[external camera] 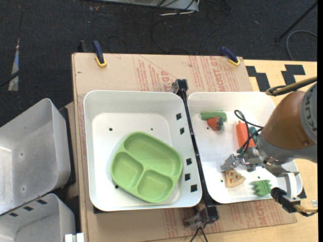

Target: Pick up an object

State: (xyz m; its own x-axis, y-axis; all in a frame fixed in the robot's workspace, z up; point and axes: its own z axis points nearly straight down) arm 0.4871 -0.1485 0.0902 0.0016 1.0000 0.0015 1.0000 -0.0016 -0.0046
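White plastic, smooth and shallow, made up the two bins set side by side on a brown cardboard-covered bench (151,69) at the centre of the frame. The left bin (101,105) held one pale green plastic tray (146,166), rounded and divided into three compartments, lying at a tilt in the lower middle of the frame. The right bin (222,102) held four small toy foods: one red strawberry-shaped piece with a green top (215,121) near its upper edge, one slim orange carrot-shaped piece (241,131) to the right of that, one tan triangular pizza-slice piece (234,178) lower down, and one small green leafy piece (262,187) at the lower right. The arm (295,130), its wrist showing orange-brown and grey, reached in from the right edge of the frame. Its metal two-finger gripper (231,164) hovered just above the pizza slice and seemed close to touching it; whether the fingers were spread or closed could not be told. Two blue-and-yellow clamps (99,53) gripped the bench's upper edge. One further white bin (30,145) stood at the left of the frame.
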